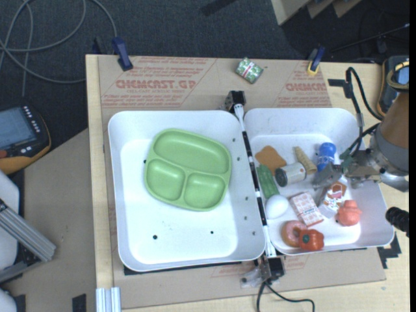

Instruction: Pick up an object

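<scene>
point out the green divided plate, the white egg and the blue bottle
green divided plate (187,168), camera view, on its centre ridge
white egg (277,206), camera view, middle of its shell
blue bottle (325,153), camera view, on its body

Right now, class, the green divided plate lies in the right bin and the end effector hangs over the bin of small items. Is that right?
Not quite. The camera view shows the green divided plate in the left bin, not the right. The end effector does hang over the bin of small items.
</scene>
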### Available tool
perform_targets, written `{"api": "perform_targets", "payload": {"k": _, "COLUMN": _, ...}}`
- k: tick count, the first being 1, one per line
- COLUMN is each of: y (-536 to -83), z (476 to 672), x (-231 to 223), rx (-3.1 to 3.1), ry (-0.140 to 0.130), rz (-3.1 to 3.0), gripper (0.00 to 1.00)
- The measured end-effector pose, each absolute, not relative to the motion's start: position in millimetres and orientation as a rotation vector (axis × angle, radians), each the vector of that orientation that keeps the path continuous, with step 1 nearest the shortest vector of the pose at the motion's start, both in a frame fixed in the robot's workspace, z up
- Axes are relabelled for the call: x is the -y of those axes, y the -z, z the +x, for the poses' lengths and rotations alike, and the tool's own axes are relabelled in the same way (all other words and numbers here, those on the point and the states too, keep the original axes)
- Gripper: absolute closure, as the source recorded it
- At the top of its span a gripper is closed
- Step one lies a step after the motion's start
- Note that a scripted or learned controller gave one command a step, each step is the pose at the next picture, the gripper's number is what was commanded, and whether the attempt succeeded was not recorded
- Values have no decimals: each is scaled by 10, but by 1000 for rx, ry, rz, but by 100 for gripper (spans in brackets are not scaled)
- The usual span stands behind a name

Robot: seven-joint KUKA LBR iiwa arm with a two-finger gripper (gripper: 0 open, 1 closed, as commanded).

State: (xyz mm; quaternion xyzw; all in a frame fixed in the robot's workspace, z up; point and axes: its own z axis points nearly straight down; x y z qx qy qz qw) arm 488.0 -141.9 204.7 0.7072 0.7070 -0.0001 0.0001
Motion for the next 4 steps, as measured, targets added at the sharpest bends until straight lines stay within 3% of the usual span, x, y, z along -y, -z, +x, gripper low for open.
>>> {"api": "perform_targets", "payload": {"k": 1, "y": -979, "z": 4973, "x": 1784, "rx": -2218, "ry": -2, "rz": 2220, "gripper": 0}}
{"api": "perform_targets", "payload": {"k": 2, "y": -1075, "z": 4974, "x": 1784, "rx": -2216, "ry": -3, "rz": 2220, "gripper": 100}}
{"api": "perform_targets", "payload": {"k": 3, "y": -877, "z": 6136, "x": 1291, "rx": -2219, "ry": -6, "rz": 2216, "gripper": 100}}
{"api": "perform_targets", "payload": {"k": 4, "y": -1855, "z": 6074, "x": 396, "rx": -2223, "ry": -4, "rz": 2218, "gripper": 100}}
